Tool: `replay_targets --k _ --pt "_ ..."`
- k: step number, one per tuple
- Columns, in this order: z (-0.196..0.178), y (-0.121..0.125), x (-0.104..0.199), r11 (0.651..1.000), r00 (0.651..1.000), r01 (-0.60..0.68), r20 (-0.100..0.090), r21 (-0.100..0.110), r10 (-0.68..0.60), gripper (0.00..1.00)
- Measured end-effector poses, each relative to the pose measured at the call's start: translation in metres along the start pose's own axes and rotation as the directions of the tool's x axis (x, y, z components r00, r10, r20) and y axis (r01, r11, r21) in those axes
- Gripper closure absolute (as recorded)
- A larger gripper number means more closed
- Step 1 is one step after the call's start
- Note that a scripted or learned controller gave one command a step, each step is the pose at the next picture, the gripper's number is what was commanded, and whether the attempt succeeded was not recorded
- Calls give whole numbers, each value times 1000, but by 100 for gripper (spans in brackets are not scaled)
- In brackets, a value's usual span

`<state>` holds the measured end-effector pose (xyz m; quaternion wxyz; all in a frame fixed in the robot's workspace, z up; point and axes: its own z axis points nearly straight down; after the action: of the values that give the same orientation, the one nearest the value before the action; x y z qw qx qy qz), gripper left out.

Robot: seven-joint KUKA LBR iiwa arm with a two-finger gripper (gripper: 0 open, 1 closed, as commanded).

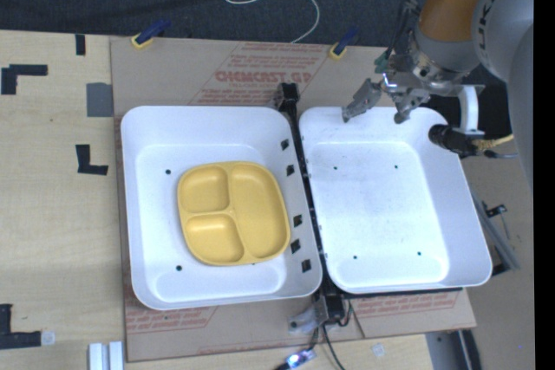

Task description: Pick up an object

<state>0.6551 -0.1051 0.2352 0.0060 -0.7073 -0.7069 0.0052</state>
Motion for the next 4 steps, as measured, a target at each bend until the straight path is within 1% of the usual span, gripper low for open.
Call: replay_targets --k 1,2,3,4 --pt "-7 2 0 1000 1000 2 1 -12 -2 0" --pt "50 7 -8 1000 1000 1 2 -5 -1 0" --pt "112 12 0 1000 1000 3 1 -5 -3 0" --pt "156 11 2 1000 1000 4 2 -9 -4 0"
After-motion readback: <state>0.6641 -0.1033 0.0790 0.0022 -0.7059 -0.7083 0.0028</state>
